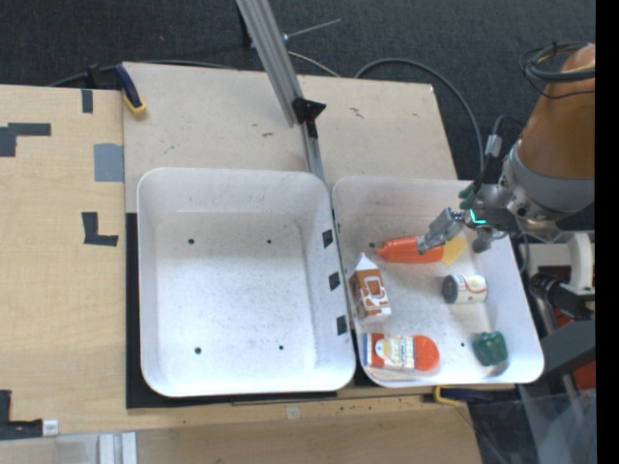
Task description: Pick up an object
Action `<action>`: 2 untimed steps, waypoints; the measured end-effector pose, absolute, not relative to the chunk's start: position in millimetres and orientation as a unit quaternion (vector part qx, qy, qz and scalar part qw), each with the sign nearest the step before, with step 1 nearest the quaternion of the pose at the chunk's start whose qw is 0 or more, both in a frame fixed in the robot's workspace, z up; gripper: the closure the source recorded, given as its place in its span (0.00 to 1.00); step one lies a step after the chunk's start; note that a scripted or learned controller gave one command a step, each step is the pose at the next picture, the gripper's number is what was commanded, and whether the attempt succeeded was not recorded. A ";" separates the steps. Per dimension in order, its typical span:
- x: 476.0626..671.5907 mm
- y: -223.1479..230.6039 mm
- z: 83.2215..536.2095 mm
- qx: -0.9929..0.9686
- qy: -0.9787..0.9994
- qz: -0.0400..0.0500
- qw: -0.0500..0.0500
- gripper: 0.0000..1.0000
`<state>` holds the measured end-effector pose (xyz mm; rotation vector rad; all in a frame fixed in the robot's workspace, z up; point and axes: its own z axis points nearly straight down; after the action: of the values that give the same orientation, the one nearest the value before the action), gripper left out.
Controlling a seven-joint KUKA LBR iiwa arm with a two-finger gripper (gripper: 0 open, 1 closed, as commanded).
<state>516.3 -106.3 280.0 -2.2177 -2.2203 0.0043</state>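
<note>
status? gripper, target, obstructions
Gripper low in right bin, over orange carrot-shaped item; grasp unconfirmed. Small white container close by. Green item, two packets nearer front.

Two shallow white bins are counted on the bench: a left bin (155, 259) and a right bin (406, 196). Six items are counted in the right bin: one orange carrot-shaped piece (404, 250) with one yellow piece (454, 250) just beside it at the far side, one small brown-and-white carton (370, 294) at the left, one white-and-grey cylinder (465, 288), one red-and-white packet (401, 353) at the near side, and one green item (490, 347) at the near right corner.
</note>
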 end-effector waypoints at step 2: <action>518.0 -106.0 238.4 -0.707 -0.707 0.002 0.002 0.00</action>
<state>518.0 -106.0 238.4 -2.2180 -2.2190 0.0060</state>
